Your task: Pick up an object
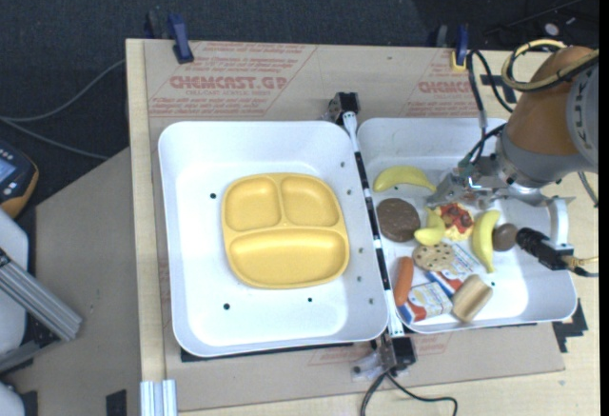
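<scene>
My gripper (463, 188) hangs low over the middle of the right bin (547, 295), just above a heap of toy food. Directly under it lie a red piece (457, 217) and a small yellow piece (429, 235). A banana (402, 178) lies to its left and a second banana (485, 239) to its lower right. A brown round patty (398, 219), a speckled cookie (436, 257), an orange carrot-like stick (403, 279), a bread roll (470, 298) and a printed packet (430, 298) fill the rest of the bin. Nothing shows as held.
A yellow divided plate (285, 231) lies in the left bin (190, 243). The arm's orange band (544, 109) and grey wrist stand over the right bin's back right corner. A black part (539, 247) sticks out near the right wall.
</scene>
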Controlling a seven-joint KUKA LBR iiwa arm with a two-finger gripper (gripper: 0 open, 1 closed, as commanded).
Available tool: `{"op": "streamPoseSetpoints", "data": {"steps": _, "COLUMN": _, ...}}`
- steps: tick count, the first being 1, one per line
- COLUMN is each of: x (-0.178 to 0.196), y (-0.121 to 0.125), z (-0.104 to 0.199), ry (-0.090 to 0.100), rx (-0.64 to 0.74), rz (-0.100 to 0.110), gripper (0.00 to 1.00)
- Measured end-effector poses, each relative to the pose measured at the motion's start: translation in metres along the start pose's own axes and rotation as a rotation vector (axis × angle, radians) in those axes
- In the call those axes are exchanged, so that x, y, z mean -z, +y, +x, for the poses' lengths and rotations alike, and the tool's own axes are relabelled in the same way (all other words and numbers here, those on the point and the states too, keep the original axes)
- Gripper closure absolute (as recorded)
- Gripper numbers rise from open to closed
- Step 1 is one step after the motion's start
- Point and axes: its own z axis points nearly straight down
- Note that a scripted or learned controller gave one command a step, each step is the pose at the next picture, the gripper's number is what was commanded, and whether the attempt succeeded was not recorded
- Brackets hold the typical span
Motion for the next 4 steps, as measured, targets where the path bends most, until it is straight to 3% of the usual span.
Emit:
{"op": "streamPoseSetpoints", "data": {"steps": 1, "x": -0.004, "y": 0.076, "z": -0.040, "ry": 0.028, "rx": 0.008, "rz": 0.051, "gripper": 0.00}}
{"op": "streamPoseSetpoints", "data": {"steps": 2, "x": -0.005, "y": 0.076, "z": -0.042, "ry": 0.034, "rx": 0.016, "rz": 0.049, "gripper": 0.00}}
{"op": "streamPoseSetpoints", "data": {"steps": 3, "x": -0.004, "y": 0.074, "z": -0.013, "ry": -0.002, "rx": 0.006, "rz": 0.037, "gripper": 0.00}}
{"op": "streamPoseSetpoints", "data": {"steps": 4, "x": -0.005, "y": 0.076, "z": -0.044, "ry": 0.031, "rx": 0.011, "rz": 0.044, "gripper": 0.00}}
